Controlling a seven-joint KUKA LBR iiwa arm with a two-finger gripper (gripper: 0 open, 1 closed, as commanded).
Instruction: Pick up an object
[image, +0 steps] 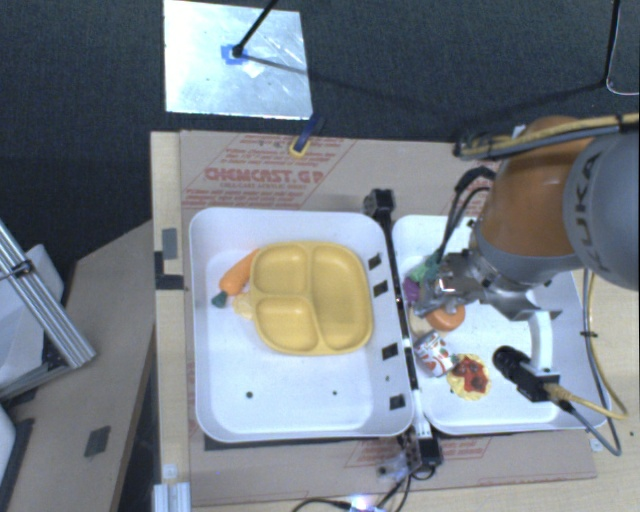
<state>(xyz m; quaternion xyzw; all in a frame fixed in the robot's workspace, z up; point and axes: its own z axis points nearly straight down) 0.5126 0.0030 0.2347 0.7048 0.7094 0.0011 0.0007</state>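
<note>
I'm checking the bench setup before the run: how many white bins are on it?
2. The left bin holds a yellow divided plate and a carrot. The right bin lies beside it, under the arm, with small toys in it.

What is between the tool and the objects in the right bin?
Nothing visible. The tool is low over the right bin, right beside an orange round object. A pizza slice toy and a small red-and-white item lie nearer the camera, uncovered.

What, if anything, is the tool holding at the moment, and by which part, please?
It cannot be told: the tool sits low in the right bin, just above an orange object, with its tip obscured.
</note>
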